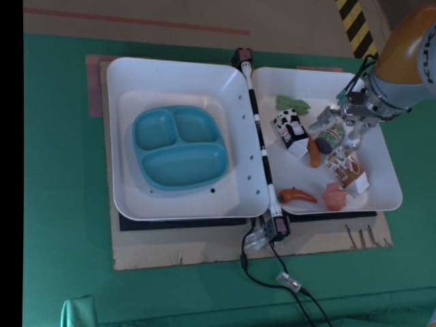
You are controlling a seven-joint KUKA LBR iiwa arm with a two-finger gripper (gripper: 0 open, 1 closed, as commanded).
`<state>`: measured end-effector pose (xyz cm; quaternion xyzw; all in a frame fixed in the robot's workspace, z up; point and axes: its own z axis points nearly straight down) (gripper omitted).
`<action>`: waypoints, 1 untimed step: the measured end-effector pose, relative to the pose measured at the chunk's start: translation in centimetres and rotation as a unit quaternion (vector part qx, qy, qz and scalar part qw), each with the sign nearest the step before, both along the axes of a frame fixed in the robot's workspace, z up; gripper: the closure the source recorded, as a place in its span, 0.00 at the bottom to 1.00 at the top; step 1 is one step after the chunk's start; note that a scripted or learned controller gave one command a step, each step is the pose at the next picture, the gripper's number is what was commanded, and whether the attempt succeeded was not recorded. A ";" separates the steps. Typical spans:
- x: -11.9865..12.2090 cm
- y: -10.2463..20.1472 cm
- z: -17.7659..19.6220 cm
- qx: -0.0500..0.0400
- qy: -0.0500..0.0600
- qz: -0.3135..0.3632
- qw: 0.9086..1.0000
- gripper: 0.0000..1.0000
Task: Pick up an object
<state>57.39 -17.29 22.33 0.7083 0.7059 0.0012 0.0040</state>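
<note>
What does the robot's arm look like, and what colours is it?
The arm comes in from the right with a big rounded orange band, and grey metal below it near the wrist. A thin dark cable loops along its side. At the end sits the gripper, a small silvery-grey metal part with blocky pieces.

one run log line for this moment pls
arm: over right white bin | gripper: at small dark can, grasp unclear | left bin: blue divided plate | lifted: not yet
</note>
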 end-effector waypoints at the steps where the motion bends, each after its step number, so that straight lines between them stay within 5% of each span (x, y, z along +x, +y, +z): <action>1: 0.1 -0.1 1.2 -0.002 -0.003 -0.002 1.000 1.00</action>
